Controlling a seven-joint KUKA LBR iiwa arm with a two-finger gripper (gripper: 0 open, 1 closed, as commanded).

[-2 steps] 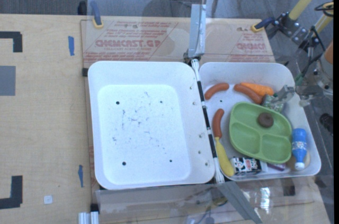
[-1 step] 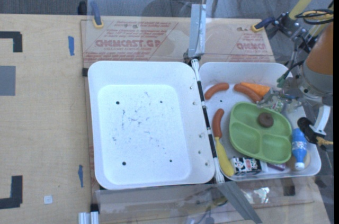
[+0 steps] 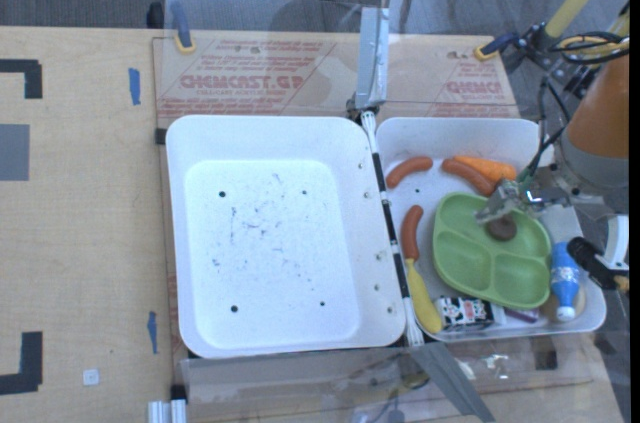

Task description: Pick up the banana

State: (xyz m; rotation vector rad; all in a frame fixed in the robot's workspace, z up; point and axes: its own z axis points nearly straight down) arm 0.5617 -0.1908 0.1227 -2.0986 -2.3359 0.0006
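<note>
Clearly the pincer [image 3: 503, 207] (whether spread or pressed together, I couldn't tell) hovered over the green plate [image 3: 470, 256]; the banana [image 3: 421, 295] lay well to its lower left, needing a long shift and a careful lengthwise alignment.

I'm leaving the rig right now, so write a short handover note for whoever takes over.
Gripper: over the green divided plate in the right bin; nothing seen held.
Banana: lying along the right bin's left wall, beside a sausage, away from the gripper.
Done: nothing; banana not picked up.
Left: move the gripper to the banana, grasp it, lift.
</note>
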